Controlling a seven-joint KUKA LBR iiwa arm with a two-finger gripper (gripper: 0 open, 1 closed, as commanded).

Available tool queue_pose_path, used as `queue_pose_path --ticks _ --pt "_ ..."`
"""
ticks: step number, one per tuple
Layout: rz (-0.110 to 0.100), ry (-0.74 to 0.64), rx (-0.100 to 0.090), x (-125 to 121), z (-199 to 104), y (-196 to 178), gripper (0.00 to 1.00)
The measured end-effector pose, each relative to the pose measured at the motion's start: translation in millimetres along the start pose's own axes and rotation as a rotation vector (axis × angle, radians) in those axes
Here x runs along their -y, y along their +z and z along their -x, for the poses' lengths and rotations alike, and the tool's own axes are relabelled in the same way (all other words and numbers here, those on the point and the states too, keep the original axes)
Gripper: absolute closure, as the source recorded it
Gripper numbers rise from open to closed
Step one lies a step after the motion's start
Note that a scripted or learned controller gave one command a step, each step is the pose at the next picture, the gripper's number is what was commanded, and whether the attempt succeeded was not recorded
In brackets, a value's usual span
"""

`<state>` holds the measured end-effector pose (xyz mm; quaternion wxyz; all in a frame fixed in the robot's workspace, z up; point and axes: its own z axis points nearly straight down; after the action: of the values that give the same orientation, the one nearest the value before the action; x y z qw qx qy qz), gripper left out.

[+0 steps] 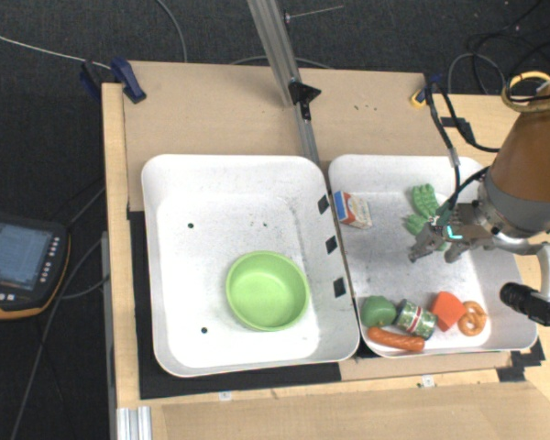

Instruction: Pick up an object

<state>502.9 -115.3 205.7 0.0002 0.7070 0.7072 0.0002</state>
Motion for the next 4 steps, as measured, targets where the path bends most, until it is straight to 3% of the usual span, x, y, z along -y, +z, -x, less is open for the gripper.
queue_pose_path --ticks 1,3,4 --pt "0.0 0.0 0.0 0 0 0 0.0" --pt "-0.005 0.0 -0.001 2 -4 112 0.0" --pt "0.0 0.0 0.0 0 -4 100 1.0"
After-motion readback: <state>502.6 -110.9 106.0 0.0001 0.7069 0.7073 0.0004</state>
